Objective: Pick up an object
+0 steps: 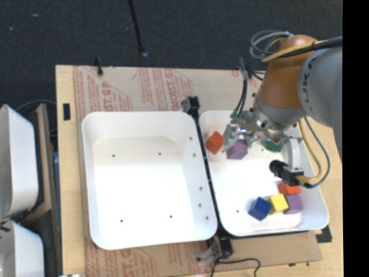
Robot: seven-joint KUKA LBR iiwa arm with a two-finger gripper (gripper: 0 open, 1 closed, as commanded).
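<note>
My gripper (240, 137) hangs over the back left part of the right bin (242, 227), its fingers apart. A purple block (236, 150) lies right at the fingertips, on the near side; whether it is touched I cannot tell. An orange block (214, 142) sits just left of it, near the divider. A green piece (272, 146) peeks out from under the wrist. In the front right corner lie a blue block (259, 208), a yellow block (279, 203), a second purple block (294, 203) and a red-orange block (288, 187).
The left bin (95, 154) lies beside the right one, with a black rim strip (203, 154) between them. A black fitting with cables (281, 168) hangs from the arm above the right bin's right side. White containers (17, 154) stand at the far left.
</note>
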